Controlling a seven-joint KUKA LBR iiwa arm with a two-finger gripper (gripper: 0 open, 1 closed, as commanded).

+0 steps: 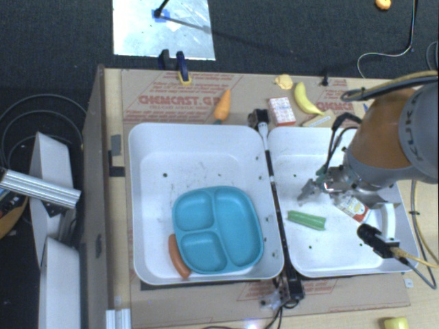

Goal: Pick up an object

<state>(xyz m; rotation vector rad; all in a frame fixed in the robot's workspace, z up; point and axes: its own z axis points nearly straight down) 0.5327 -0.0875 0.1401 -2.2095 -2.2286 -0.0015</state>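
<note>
In the right bin (302, 157), the pincer (310, 190) hovers near a green piece (306, 219).

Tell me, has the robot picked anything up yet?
Not yet, as far as this view shows. The arm has reached into the right bin, and its tool sits low, just above the green stick. Nothing is visibly lifted: the green stick lies flat on the bin floor. In the left bin, the blue plate and sausage lie untouched. Grabbing and lifting remain.
</note>
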